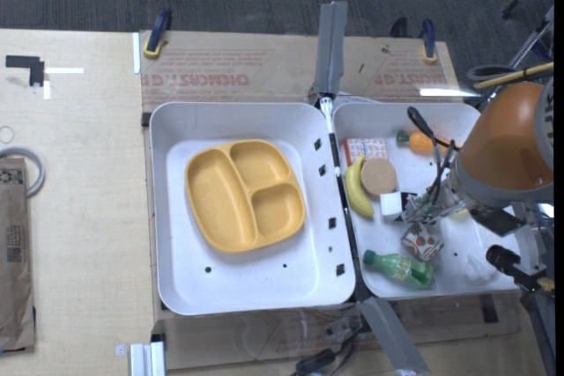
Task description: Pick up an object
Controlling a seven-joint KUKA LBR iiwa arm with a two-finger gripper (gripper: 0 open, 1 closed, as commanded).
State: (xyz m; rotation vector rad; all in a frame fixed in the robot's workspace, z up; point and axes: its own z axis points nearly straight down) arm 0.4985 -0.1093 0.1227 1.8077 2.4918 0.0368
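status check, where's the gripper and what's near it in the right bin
Gripper low in right bin, grip state unclear. White block beside it, patterned cube just below. Banana, green bottle close by.

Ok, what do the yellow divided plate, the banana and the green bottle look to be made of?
Yellow divided plate: likely moulded plastic, one even colour with a soft sheen and rounded compartment walls. Banana: uniform, unblemished yellow, so possibly a plastic toy, though real fruit can't be ruled out. Green bottle: seems translucent plastic, glossy, lying on its side.
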